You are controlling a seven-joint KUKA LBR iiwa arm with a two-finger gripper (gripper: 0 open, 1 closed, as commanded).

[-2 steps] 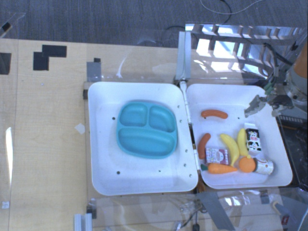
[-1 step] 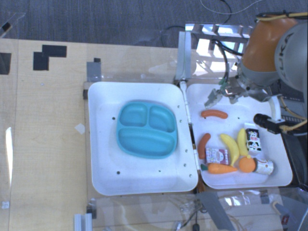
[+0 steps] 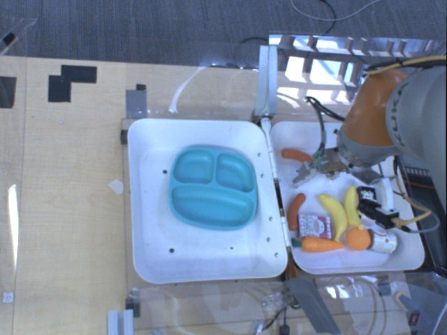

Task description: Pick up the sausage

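Gripper (image 3: pixel 304 174): low over the back part of the right bin, metal fingers pointing toward the bins' shared wall; fingers look slightly apart with nothing between them.
Arm (image 3: pixel 412 110): grey, with the orange band (image 3: pixel 370 114) above the wrist; reaches in from the right and covers the bin's back right corner.
Sausage near gripper (image 3: pixel 297 155): reddish, lies across the back of the right bin, just beside the fingertips, on the far side of them; whether it touches them I cannot tell.
Second sausage (image 3: pixel 295 211): reddish-brown, lies lengthwise along the left wall of the right bin, nearer the front, apart from the gripper.
Right bin (image 3: pixel 349 265): white, shallow; holds both sausages plus the items below.
Small packet (image 3: pixel 313 225): pink and white, just right of the second sausage.
Carrot (image 3: pixel 320 244): orange, lies along the front, just below the packet.
Bananas (image 3: pixel 339 213): two, yellow, side by side, mid-bin.
Orange (image 3: pixel 358 239): round, touching the lower end of the bananas.
Left bin (image 3: pixel 150 257): white, shallow, beside the right bin.
Blue plate (image 3: pixel 213 187): three compartments, sits in the middle of the left bin; nothing visible in the compartments.
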